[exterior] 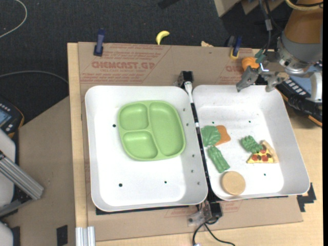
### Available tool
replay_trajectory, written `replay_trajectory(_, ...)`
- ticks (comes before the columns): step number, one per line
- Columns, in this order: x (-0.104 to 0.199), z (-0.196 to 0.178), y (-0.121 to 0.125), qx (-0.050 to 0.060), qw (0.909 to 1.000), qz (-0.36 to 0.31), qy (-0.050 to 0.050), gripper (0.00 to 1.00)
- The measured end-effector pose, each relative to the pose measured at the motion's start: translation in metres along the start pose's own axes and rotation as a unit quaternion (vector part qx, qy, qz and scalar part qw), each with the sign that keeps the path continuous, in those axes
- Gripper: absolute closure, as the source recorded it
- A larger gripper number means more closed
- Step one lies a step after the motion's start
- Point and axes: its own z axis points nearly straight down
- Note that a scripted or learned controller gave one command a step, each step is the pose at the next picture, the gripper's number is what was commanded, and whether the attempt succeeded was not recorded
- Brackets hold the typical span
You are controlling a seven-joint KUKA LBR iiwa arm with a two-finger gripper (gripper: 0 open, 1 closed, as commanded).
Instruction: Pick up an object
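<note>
- The pincer hangs over the far rim of the right bin, near the bin's far edge; its two fingers stand spread apart with nothing between them, so it is released.
- The arm reaches in from the upper right, grey below an orange band.
- The right bin holds five small items, all in its near half, well apart from the pincer:
  - a green leafy toy piece touching an orange piece beside it;
  - a second long green piece just below the first;
  - a small green bunch touching a pizza slice toy;
  - a round tan disc near the bin's near rim.
- The left bin carries a green three-compartment plate, lying flat, its compartments bare.
- Both bins rest on a brown cardboard sheet on the bench.
- A small yellow banana-shaped item lies on the dark floor beyond the sheet.
</note>
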Motion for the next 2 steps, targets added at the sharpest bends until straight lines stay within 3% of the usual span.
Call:
replay_trajectory(1, 0.009, 0.158, -0.036, 0.008, 1.0, 0.001, 0.002, 0.0)
replay_trajectory(2, 0.041, 0.154, -0.08, 0.0, 1.0, 0.001, 0.001, 0.0)
